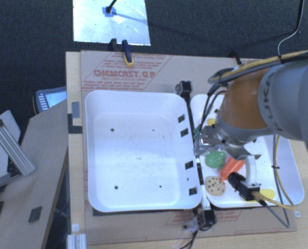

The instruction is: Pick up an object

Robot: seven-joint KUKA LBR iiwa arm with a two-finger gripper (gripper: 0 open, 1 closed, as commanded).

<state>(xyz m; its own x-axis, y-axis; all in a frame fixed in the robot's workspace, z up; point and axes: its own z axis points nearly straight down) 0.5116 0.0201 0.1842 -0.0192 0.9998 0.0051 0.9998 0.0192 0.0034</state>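
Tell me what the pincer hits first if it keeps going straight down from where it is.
Probably the green object in the right bin, which lies just under the wrist, beside an orange piece and a cookie. The arm hides the pincer tips, so depth is uncertain.

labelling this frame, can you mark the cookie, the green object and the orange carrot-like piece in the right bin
cookie [214,185], camera view, centre of its speckled top
green object [214,159], camera view, middle of its visible green surface
orange carrot-like piece [230,167], camera view, midway along its orange body
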